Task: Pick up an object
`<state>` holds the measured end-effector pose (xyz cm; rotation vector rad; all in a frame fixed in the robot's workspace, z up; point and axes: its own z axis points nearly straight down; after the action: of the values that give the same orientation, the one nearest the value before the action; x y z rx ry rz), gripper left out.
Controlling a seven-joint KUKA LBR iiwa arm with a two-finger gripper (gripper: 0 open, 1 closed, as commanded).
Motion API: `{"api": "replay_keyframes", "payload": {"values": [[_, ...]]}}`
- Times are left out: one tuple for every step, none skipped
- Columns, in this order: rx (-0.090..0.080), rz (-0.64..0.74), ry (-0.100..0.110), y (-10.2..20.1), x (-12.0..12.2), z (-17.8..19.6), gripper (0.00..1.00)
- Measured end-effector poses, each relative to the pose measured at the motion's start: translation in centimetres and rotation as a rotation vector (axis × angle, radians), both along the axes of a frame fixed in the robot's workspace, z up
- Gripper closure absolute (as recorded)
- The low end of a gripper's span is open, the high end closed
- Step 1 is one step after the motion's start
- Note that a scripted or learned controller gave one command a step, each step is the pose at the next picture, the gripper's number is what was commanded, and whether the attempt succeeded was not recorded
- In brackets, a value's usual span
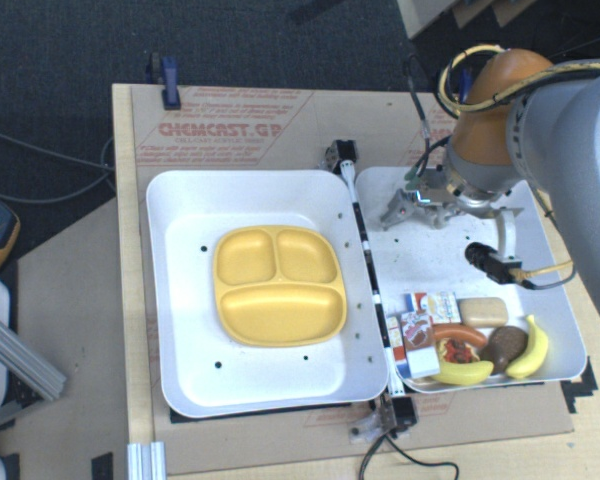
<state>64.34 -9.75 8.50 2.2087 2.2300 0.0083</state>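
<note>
I work in a robotics lab: my bench [130, 268] is a board on dark carpet [60, 28], two white bins [170, 208] clamped down, loose cables [40, 183] trailing, aluminium framing [20, 358] alongside.

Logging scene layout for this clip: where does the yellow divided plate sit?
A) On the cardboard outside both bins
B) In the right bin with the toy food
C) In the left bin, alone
C: the yellow divided plate lies flat in the left bin, while the toy food is clustered in the right bin.
</note>
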Motion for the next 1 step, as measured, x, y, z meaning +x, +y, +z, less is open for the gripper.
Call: {"api": "replay_keyframes", "payload": {"values": [[-0.006,-0.013,0.0,-7.06,2.41,0.03,0.0]]}}
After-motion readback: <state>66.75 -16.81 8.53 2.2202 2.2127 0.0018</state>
